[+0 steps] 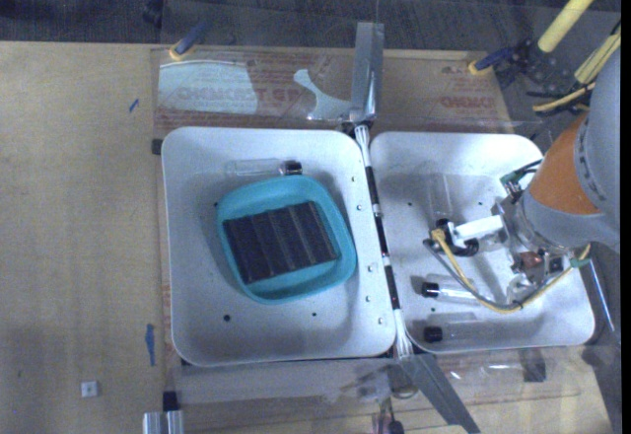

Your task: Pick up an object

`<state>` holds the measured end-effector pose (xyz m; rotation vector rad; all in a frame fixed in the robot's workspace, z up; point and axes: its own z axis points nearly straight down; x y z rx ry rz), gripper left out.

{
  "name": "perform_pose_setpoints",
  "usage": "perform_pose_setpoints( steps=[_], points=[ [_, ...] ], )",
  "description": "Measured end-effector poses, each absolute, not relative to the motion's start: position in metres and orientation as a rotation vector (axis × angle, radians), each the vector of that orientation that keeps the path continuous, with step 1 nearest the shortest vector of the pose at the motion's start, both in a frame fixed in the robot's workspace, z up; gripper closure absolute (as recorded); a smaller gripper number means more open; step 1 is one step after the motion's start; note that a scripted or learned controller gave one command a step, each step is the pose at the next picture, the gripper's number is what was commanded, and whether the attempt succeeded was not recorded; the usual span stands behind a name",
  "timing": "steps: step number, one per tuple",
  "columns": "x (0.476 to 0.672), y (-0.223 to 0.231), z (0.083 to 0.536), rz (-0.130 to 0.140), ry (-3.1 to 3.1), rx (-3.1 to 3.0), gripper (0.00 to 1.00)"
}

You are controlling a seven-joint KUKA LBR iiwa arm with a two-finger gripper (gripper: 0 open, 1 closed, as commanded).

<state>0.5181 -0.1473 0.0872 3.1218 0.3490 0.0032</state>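
Observation:
My gripper [526,266] hangs low over the right side of the right bin [414,154], under the orange-banded wrist. To its left, on the bin floor, lies a clear tube with a black cap [441,292]. A second clear tube with a black cap [449,330] lies close to that bin's front wall. A faint clear plastic piece [440,191] rests further back. In the left bin [187,254] a teal dish with a dark ribbed insert [284,238] sits in the middle, with another clear black-capped tube [262,167] behind it.
The two bins meet at a metal divider [380,235]. A clear taped sheet [256,87] covers the bench behind them. Bare wooden bench [69,225] spreads to the left. Yellow-handled clamps [508,57] stand at the back right.

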Motion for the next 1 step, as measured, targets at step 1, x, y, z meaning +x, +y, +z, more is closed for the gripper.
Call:
perform_pose_setpoints(
  steps=[1],
  points=[
    [0.4984,-0.1898,0.2326,-0.004,0.416,3.116,0.0]
  ],
)
